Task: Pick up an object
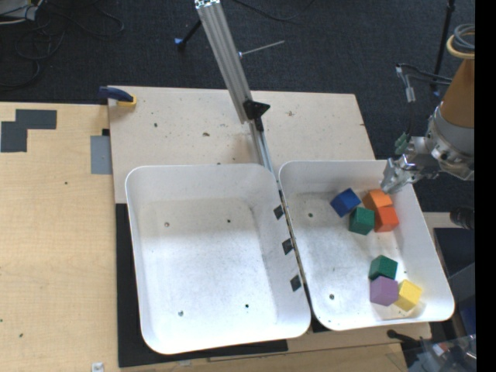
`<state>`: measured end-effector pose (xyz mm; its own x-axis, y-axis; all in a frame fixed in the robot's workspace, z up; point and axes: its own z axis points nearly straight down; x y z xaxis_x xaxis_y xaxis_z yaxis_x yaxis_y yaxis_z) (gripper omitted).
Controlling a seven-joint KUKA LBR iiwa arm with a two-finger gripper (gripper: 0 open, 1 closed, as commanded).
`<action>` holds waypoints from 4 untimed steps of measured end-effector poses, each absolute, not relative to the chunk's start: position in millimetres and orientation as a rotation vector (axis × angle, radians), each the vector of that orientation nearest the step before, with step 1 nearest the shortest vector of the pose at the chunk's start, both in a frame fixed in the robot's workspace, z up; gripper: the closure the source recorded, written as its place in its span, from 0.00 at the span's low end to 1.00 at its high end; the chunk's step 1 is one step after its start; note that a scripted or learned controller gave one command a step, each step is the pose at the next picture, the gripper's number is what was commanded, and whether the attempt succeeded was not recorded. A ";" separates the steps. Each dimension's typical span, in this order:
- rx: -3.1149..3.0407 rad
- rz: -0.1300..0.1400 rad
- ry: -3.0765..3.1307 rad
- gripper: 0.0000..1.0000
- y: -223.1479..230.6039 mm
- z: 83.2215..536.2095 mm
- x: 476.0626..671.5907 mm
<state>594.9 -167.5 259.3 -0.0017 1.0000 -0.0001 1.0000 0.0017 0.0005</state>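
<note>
1. Near edge of right bin point(434, 254): yellow block point(410, 294), purple block point(383, 291) and a green block point(383, 267), clustered.
2. Mid-bin: orange block point(382, 209), touching a second green block point(361, 221); blue block point(345, 201) beside it.
3. Gripper point(391, 178) sits just beyond the orange block, at the bin's far rim; finger spread cannot be told.
4. Judgement: orange block is the nearest target, just nearward of the gripper.

Left white plastic bin point(155, 208): floor bare, open from above.
Right white plastic bin point(325, 262): left half free; blue cube point(346, 201), dark green cube point(361, 220), orange block point(381, 210) crowd its far right corner.
Near right corner: green cube point(383, 267), purple cube point(383, 291), yellow cube point(410, 294) touching.
</note>
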 end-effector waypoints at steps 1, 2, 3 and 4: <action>2.217 0.001 2.228 1.00 -111.4 263.5 605.2; 2.220 -0.001 2.228 1.00 -63.6 262.6 604.4; 2.219 0.000 2.227 1.00 -13.1 264.0 616.9; 2.219 -0.001 2.228 1.00 42.6 249.0 631.4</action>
<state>631.4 42.6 249.0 -0.0043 1.0000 0.0015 1.0000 0.0043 -0.0026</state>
